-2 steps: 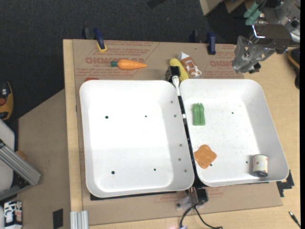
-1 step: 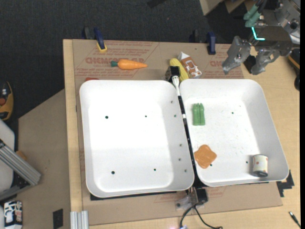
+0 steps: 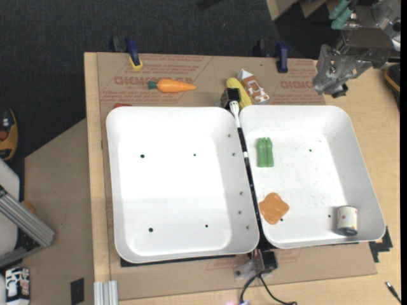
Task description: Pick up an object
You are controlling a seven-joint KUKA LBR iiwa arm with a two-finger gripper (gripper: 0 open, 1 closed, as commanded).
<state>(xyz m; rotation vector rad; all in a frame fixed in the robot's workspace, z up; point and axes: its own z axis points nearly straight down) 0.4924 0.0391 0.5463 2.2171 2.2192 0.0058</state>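
Observation:
The right bin holds three things. A green block lies near its left wall. An orange flat piece rests by the front left corner, and a small grey-white cylinder lies on its side in the front right corner. My gripper hangs beyond the right bin's back right corner, above the bench and well away from all three objects. Nothing is visible in its grasp.
The left bin sits beside the right one. Behind the bins on the cardboard lie a toy carrot, a yellow piece and a brown-white packet. Two blue clamps grip the back edge.

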